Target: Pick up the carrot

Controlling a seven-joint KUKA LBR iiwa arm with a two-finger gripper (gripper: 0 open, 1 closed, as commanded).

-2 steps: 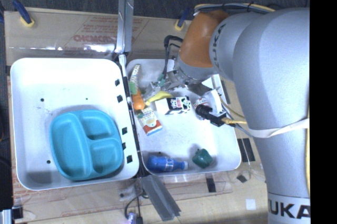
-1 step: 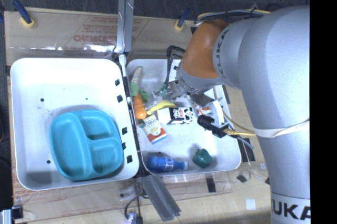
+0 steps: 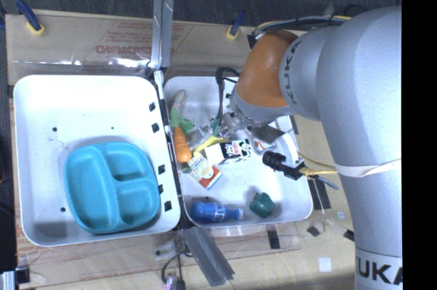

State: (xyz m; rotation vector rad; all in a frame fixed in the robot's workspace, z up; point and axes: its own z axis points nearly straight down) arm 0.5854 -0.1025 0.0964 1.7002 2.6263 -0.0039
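The bench (image 3: 89,36) under me is pale brown board, with blue clamps (image 3: 30,17) at its far edge and dark floor behind it. Two white bins sit on it side by side. The left bin (image 3: 41,97) holds a blue divided tray (image 3: 113,186) in its near part. The right bin (image 3: 300,207) is crowded: the carrot (image 3: 181,147) lies along its left wall, about halfway down, with a green piece (image 3: 186,125) just above it. Beside the carrot there are a yellow item (image 3: 212,142), a small red and white packet (image 3: 206,174) and a black and white card (image 3: 235,149). Near the front wall lie a blue bottle (image 3: 213,213) and a dark green object (image 3: 262,204).

My fingers (image 3: 222,126) are low over the middle of the right bin, just right of the carrot (how far they are open I cannot tell, my wrist covers them). The carrot is close against the wall, so little room is on that side.
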